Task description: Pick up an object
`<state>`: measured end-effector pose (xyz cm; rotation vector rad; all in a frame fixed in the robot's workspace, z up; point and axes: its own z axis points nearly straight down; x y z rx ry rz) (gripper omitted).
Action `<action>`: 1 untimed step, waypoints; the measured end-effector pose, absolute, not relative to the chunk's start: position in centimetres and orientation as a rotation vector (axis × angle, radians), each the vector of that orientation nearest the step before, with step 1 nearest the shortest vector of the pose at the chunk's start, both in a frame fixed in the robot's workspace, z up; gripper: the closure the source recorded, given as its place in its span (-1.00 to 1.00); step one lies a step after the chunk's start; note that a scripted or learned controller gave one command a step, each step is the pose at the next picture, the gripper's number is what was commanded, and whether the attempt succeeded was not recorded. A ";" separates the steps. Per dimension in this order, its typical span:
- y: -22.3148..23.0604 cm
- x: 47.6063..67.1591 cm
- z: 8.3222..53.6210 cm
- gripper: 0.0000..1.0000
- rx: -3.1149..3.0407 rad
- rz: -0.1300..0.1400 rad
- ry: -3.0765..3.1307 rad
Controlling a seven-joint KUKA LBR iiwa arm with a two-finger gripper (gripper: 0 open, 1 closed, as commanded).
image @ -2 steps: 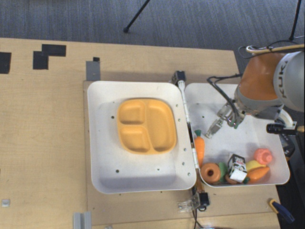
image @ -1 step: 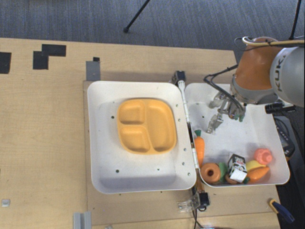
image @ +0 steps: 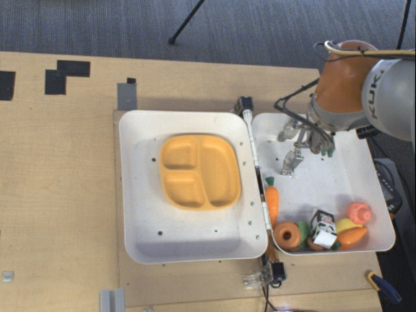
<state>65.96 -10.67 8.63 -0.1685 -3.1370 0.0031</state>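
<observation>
My gripper (image: 290, 149) hangs over the upper middle of the right bin (image: 364, 174), below the arm's orange band. Its two metal fingers (image: 290, 164) stand apart, open, with nothing between them, above bare bin floor. The toys lie along the bin's near edge, well below the gripper: a carrot (image: 272, 204) against the left wall, an orange ring (image: 288, 234), a small black and white box (image: 324, 229), a yellow piece (image: 344, 225), an orange piece (image: 353, 237) and a pink piece (image: 359, 212).
The left bin (image: 143, 233) holds a yellow divided plate (image: 198, 172). A ridge where the two bins meet (image: 255, 168) runs between them. Cables loop beside the wrist (image: 292, 103). Black tape marks (image: 65, 75) lie on the bench at the far left.
</observation>
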 end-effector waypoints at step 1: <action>-9.9 66.6 8.6 -1.00 0.354 0.000 -3.126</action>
